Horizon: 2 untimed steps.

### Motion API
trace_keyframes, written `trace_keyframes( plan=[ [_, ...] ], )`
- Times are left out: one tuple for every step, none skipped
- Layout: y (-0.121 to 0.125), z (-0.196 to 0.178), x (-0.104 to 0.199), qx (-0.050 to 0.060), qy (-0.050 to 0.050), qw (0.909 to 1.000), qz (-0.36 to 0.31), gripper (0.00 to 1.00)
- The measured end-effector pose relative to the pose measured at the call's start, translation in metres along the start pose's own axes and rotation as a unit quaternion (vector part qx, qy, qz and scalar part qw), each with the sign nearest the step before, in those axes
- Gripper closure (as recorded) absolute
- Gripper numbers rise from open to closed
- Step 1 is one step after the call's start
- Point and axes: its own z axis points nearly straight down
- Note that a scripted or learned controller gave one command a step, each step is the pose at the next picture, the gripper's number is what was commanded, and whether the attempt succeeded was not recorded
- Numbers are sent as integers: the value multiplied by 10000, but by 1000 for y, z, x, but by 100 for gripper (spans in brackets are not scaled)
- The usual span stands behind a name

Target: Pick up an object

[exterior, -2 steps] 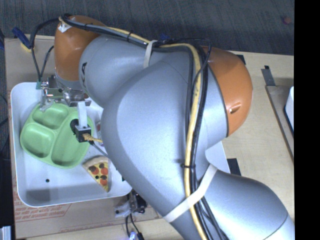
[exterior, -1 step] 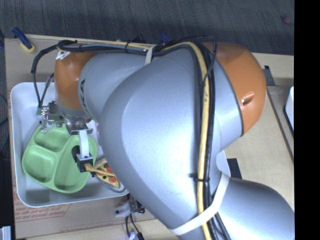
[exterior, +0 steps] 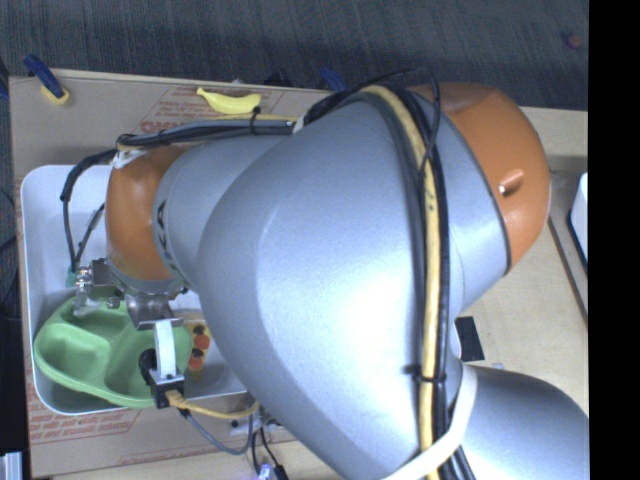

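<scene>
One green bowl [exterior: 72,353], seemingly beneath gripper [exterior: 138,310]

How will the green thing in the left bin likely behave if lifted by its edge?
The green thing looks hollow and thin-walled, like a shallow bowl, so it is probably light for its size. Its smooth, curved surface may be slippery. Held by one edge, it would likely tilt.

place: robotics lab | evidence: industrial arm [exterior: 350,268] over white bin [exterior: 40,203], clamped bench [exterior: 105,108], dark carpet [exterior: 200,18]
</scene>
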Motion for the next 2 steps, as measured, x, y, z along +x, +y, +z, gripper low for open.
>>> trace_keyframes(
  plan=[
    [1,-9,-3,2,-33,10000,-28,100],
    [1,-9,-1,-4,-16,10000,-33,0]
  ],
)
